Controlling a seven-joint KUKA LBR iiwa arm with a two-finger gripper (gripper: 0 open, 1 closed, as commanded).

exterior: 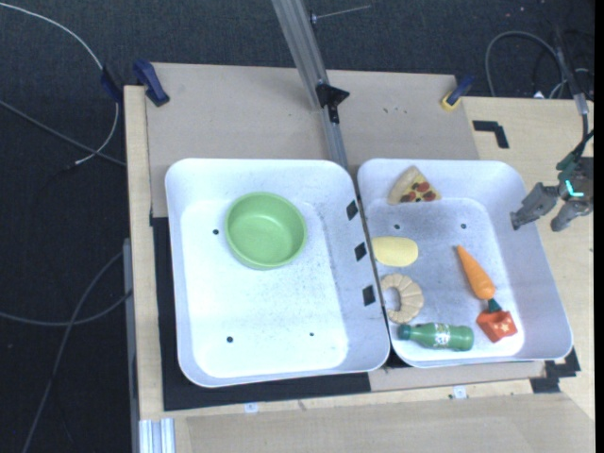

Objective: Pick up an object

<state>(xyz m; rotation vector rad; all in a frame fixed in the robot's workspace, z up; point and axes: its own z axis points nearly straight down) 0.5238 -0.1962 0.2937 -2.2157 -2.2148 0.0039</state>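
1. The gripper (549,211) hangs at the right edge of the right bin (538,253), about level with the bin's far half. Its two fingers are spread wide, with nothing between them.

2. Nothing is picked yet. The candidates all lie in the right bin: a pizza slice (413,187) at the far wall, a yellow lump (394,250) near the left wall, a ring-shaped pastry (403,296) just nearer than that, a green bottle (436,335) lying on its side along the near wall, a carrot (475,272) on the right, and a small red piece (497,324) near the carrot's leafy end.

3. The left bin (189,281) holds only a green bowl (266,229) — a far reach from here, and its wide rim would be awkward for two fingers.

4. The carrot looks like the sensible target: it is nearest the gripper and stands apart from the walls, though the red piece lies close by its near end.

5. To do this well, I would move the gripper left over the carrot's thick middle, turn the fingers across its long axis rather than along it, and descend straight down.

6. Keep the spread generous until the tips pass both flanks — the tapered shape may squirt sideways if pinched near the tip.
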